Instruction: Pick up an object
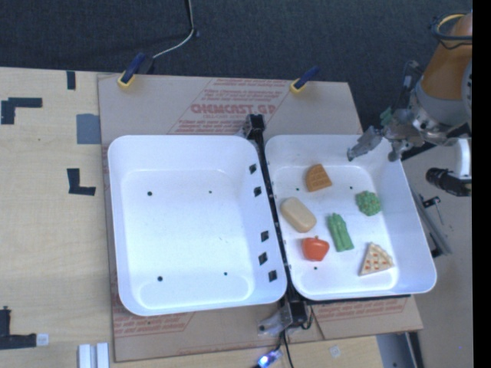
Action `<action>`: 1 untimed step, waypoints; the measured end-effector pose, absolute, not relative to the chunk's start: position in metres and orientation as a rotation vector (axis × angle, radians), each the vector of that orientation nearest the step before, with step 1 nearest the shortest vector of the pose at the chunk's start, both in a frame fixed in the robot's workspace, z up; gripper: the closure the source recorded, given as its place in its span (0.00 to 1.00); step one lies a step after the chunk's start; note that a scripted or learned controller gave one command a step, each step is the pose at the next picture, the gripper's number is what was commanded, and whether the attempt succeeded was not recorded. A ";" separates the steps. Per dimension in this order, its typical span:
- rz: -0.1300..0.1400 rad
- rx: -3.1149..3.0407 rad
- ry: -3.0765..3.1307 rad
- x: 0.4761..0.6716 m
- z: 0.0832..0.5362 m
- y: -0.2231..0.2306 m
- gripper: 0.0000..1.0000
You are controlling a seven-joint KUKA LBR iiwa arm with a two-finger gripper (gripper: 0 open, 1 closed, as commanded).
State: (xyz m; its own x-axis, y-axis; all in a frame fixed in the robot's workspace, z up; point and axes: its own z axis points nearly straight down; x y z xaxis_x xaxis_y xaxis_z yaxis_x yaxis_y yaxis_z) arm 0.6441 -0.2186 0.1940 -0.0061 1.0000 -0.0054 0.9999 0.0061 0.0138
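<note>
The right bin (399,182) holds several toy foods: a brown bread piece (317,178), a beige potato-like lump (298,215), a red pepper (314,248), a green asparagus-like stick (340,232), a green broccoli (369,202) and a pizza wedge (376,260). My gripper (377,145) hangs over the bin's far right corner, above and right of the bread. Its two fingers stand spread apart and nothing sits between them. The grey arm with the orange band (445,71) comes in from the right.
The left bin (184,221) lies beside the right one, with a black divider (265,205) between them. Both rest on a cardboard sheet (222,106) held by two clamps. A cable (180,29) trails at the back.
</note>
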 end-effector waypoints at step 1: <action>0.007 2.210 2.222 0.671 0.282 -0.179 0.00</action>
State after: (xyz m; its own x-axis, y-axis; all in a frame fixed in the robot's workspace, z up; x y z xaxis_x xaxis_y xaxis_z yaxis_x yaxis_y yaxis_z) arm 0.6710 -0.1789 0.2822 -0.0056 1.0000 -0.0021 0.9999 0.0056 0.0086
